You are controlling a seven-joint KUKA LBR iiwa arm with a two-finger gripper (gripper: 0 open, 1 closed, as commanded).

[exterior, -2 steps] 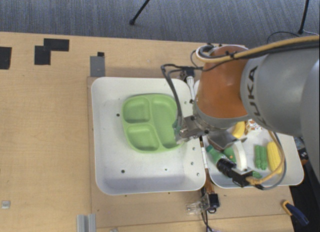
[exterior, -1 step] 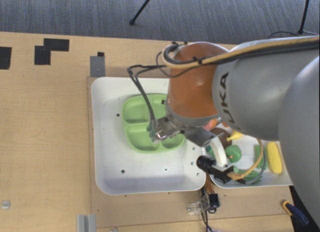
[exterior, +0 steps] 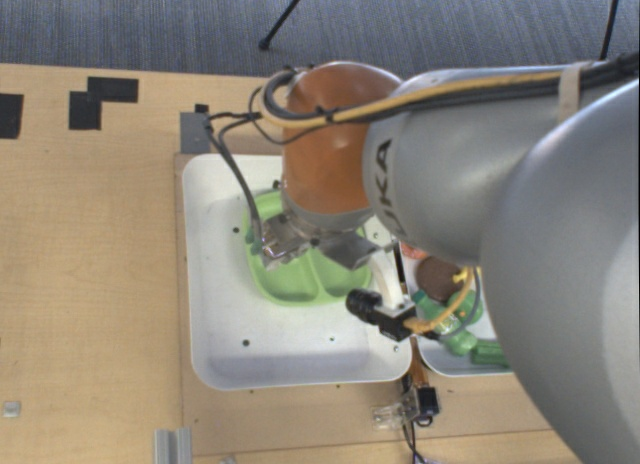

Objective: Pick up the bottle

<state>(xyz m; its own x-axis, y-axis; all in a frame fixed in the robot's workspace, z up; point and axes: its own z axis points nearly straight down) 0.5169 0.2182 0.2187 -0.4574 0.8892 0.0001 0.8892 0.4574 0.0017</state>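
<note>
A large grey robot arm [exterior: 480,152] with a glossy orange band [exterior: 330,142] above its wrist reaches in from the right and hangs low over the left shallow white plastic bin [exterior: 215,332]. The metal gripper [exterior: 300,242] sits directly above, and seems to touch, a pale green translucent plastic object [exterior: 295,277] lying near the middle of that bin, towards its right wall. This is most likely the bottle, though the wrist covers its upper part and its full shape cannot be made out. Whether the pincer is spread or pressed together cannot be told from this angle.

The step in hand appears to be the grasp itself: the arm is down at the object, and nothing is lifted yet. The next move calls for a firm closing on the green body, then a straight rise; smooth, rounded plastic could slip out.

The right white bin [exterior: 445,364], just beside the first, holds a brown round object [exterior: 437,274] and a dark green item [exterior: 485,352]. A black cable [exterior: 235,172] loops from the wrist.

Black letters run down the grey casing [exterior: 385,187]; they are partly readable and look like the start of "KUKA". No label can be read on the green object. The light wooden bench [exterior: 80,282] bears black block-shaped marks [exterior: 100,100], not writing.
</note>
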